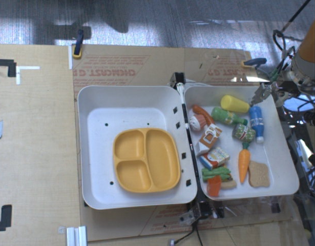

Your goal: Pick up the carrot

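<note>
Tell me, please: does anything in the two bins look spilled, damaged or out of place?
Nothing stands out. The yellow divided plate lies flat in the left bin. The carrot and the other toy foods lie loosely piled in the right bin, none outside it. The gripper hangs over its far edge.

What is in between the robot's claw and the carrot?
In the camera view, the blue bottle and a green-and-white packet lie between the gripper and the carrot in the right bin.

Looks like a robotics lab: two white bins [90,152] clipped together on a cardboard-covered bench [126,65], clamps [78,43] along its far edge, loose cables [288,40] at the right, toy food [226,142].
</note>
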`<state>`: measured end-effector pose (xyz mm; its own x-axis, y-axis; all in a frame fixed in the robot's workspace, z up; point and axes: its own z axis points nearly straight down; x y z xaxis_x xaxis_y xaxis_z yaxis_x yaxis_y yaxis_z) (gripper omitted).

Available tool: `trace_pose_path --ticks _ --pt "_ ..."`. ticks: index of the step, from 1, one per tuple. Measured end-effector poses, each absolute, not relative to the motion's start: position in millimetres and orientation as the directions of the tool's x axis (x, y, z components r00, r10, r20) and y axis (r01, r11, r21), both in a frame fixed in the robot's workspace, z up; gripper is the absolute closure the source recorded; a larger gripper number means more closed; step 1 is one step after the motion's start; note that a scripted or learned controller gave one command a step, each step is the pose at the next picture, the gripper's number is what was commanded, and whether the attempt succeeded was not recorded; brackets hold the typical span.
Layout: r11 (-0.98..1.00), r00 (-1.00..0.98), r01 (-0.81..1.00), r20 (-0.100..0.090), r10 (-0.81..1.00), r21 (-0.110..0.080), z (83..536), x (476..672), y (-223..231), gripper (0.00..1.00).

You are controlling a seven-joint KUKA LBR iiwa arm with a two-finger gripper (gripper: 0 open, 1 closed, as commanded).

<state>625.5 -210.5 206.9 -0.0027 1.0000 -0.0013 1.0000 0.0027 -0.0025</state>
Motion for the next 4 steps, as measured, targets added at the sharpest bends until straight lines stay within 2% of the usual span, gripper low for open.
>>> trace_pose_path --ticks 1,2,3,4 --pt "0.022 -0.022 1.000 -0.001 1.000 -0.001 92 552.8 -203 0.00" --pt "0.003 -0.003 1.000 0.001 1.000 -0.001 92 482.2 -156 0.00" --pt "-0.004 0.004 1.000 -0.001 1.000 0.001 101 484.1 -157 1.00" --pt "-0.238 0.238 0.971 -0.001 0.971 0.000 159 513.1 -119 1.00"
